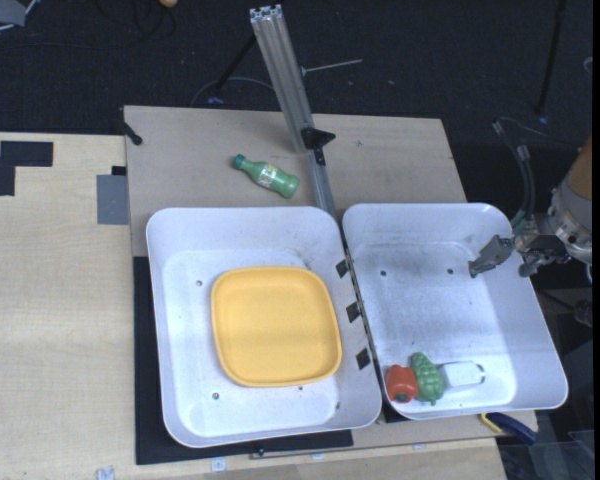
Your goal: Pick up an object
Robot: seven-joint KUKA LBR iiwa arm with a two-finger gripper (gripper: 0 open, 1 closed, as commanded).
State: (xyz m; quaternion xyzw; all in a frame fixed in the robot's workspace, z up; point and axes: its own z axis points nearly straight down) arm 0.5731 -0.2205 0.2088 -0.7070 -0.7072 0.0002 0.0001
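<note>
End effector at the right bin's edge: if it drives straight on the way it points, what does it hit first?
Probably the bare floor of the right bin. The end effector points left and downward; the toys lie nearer the camera, off that line. Depth is uncertain.

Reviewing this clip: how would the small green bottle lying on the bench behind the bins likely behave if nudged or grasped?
The green bottle lies on its side on the flat bench, so a nudge would probably roll it. It looks like small, rigid plastic, likely light and unlikely to flex. Its rounded, smooth-looking body may slip between fingers unless gripped across the middle.
</note>
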